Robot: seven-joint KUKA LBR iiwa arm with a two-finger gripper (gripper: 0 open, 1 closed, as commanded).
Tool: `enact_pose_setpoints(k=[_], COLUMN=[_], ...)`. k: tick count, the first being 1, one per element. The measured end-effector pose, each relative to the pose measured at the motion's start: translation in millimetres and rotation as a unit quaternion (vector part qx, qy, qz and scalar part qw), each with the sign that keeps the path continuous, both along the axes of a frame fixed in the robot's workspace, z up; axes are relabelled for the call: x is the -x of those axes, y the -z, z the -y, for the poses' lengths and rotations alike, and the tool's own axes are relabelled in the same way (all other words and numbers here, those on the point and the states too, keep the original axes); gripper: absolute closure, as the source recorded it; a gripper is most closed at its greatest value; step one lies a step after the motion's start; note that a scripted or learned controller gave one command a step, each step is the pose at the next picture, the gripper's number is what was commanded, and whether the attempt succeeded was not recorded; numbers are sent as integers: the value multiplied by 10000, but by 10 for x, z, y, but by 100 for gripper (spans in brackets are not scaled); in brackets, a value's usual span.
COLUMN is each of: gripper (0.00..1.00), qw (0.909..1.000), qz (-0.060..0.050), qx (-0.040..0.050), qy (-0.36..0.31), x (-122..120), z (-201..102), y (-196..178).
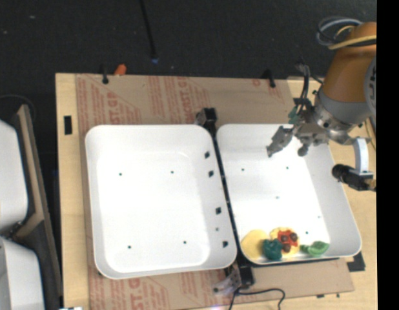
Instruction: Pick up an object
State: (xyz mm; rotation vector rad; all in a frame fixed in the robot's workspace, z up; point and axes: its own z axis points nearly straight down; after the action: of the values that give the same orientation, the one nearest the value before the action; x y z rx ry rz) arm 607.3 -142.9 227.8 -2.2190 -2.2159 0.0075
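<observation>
So the bench [141, 89] is the biggest thing here, a tan board with reddish print running across it, and it carries two shallow white bins sitting side by side with a row of black clips along the seam between them. The left bin [96, 173] has just a few tiny dark dots on its floor. The right bin [328, 199] has all the stuff, and it's bunched at the near edge: a pale yellow flat piece [252, 242], a teal object [272, 250] touching it, a red and orange object [286, 237] just behind the teal one, and a small green object [315, 247] a bit further right. The arm [348, 76] reaches in from the right, orange band over a grey wrist, and the gripper [288, 144] hangs over the far end of the right bin, well apart from that pile. Its two fingers are spread wide with nothing between them, one finger [276, 143] pointing toward the seam and the other sitting closer to the wrist.
</observation>
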Motion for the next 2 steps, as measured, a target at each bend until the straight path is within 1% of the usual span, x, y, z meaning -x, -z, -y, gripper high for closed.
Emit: enact_pose_setpoints(k=[1,2], gripper=[0,0], qw=[10000,10000], qz=[42,18], qx=[4,3], qy=[-4,-2], x=[-15,-35], z=[-1,58], y=[-47,560])
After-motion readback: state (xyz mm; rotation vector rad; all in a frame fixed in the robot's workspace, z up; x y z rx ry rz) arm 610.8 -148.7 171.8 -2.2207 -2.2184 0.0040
